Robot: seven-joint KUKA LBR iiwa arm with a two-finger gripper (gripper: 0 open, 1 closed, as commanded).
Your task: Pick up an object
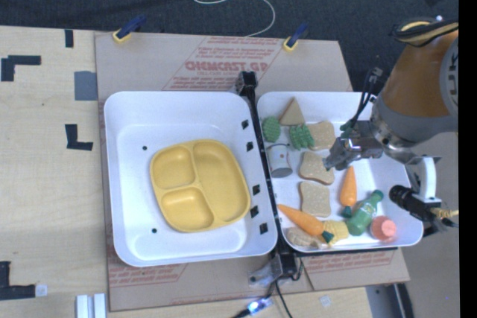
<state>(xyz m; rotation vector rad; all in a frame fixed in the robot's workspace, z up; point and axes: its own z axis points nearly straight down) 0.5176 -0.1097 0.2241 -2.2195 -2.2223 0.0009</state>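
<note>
The right bin (387,240) holds several toy foods. My gripper (341,153) hangs low over its middle, just right of a tan bread slice (315,170) and just above an upright orange carrot (348,188). Another bread slice (315,199) lies below, and a second carrot (300,220) lies slanted at the bin's front. A green bottle (362,211) and a pink piece (384,229) sit at the front right. Nothing can be seen held in the gripper.
The left bin (119,123) holds a yellow divided plate (198,184). At the back of the right bin are a tan wedge (292,112), green leafy pieces (301,136), a pale slice (323,133) and a grey cup (279,158). The arm (421,97) covers the bin's right side.
</note>
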